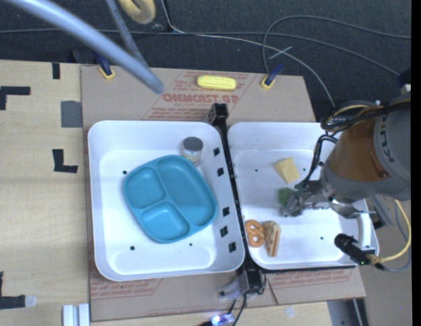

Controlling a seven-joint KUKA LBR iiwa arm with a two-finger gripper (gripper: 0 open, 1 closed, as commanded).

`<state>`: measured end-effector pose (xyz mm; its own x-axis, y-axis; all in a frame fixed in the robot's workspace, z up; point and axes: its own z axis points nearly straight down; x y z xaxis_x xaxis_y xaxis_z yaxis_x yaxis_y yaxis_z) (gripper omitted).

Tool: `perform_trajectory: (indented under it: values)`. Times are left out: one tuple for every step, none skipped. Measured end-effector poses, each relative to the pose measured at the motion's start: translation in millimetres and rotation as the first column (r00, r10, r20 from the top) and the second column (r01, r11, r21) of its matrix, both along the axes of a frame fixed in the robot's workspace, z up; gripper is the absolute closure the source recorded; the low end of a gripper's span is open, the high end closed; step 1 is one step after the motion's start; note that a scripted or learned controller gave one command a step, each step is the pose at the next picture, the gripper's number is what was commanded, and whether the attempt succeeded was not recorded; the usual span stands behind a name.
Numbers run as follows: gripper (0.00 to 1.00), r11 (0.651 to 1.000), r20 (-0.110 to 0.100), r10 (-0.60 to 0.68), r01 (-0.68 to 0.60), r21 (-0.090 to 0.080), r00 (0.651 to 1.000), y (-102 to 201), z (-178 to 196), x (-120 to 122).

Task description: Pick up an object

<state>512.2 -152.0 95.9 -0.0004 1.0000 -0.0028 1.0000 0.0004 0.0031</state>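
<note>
My gripper (293,203) is low in the right bin (265,138), reaching in from the right. It sits right over a small green object (285,196) that shows at its tip. A pale yellow cheese-like wedge (287,170) lies just behind it. A pretzel (254,232) and a sandwich-like piece (271,236) lie near the bin's front left. The left bin (102,182) holds a blue divided plate (170,197) and a small grey-lidded can (192,148).
A yellow corn-like toy (216,83) lies on the cardboard behind the bins. The black divider clips (224,175) run between the two bins. Cables trail across the dark floor at the back and beside the arm on the right.
</note>
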Motion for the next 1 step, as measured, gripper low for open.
perform_trajectory:
  values:
    - [1.00, 1.000, 0.001, 0.002, -0.002, 0.002, 1.000, 9.6, 56.9, 2.1]
